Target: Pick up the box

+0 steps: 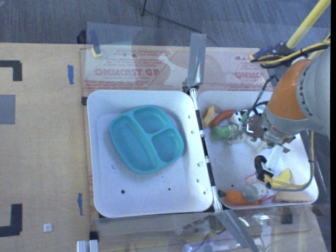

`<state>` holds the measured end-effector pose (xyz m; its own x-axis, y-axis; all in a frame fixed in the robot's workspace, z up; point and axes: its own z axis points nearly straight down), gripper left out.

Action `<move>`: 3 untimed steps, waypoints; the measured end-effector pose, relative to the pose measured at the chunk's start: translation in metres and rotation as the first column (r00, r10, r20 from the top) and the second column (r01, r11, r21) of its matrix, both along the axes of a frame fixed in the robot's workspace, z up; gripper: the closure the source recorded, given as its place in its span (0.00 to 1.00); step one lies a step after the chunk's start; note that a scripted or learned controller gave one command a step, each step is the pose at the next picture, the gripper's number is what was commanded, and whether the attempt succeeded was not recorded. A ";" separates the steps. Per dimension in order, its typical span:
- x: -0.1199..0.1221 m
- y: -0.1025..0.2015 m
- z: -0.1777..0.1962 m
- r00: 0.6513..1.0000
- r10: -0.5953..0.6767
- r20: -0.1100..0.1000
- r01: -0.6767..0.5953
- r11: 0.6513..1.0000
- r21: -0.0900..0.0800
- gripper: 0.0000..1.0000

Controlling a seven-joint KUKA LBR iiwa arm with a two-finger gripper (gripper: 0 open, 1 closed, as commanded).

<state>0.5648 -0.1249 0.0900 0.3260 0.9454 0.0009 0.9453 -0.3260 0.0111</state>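
Wooden tabletop (42,140) with black tape marks (13,70) and blue tape marks (70,74), grey carpet floor (236,9) behind it. A printed cardboard sheet (131,70) lies under the far edge of two white bins set side by side.

The hand (252,131) is low over the upper middle of the right bin (231,164), reaching in from the right. The wrist and the orange band (283,96) of the arm cover most of it. We cannot tell if the hand is apart or together, and we see nothing clamped in it.

Just beside the hand, on its upper left, sits what we take for the box (240,116), a small white piece with dark marks. It is too small for us to be sure. It is in the upper part of the right bin, and we cannot tell whether it touches the hand.

A green piece (223,132) lies just left of the hand. A red-orange piece (224,116) is next to the box, and a yellow piece (209,114) is by the bin's left wall.

Along the near edge of the same bin we see an orange carrot-like piece (235,197) and a grey round piece (254,192) touching or nearly touching it. There is also a yellow banana-like piece (282,176) and a tan flat piece (292,197) in the near right corner.

The left bin (100,193) holds a teal divided plate (147,138), lying flat and turned at a slant, well apart from the hand.
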 end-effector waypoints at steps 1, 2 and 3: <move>-0.033 0.016 0.035 0.992 -0.128 -0.015 0.128 0.992 0.004 0.00; 0.026 -0.017 0.122 0.939 -0.344 -0.012 0.344 0.939 0.002 0.00; -0.027 0.027 0.003 0.878 -0.478 -0.013 0.478 0.878 0.002 0.00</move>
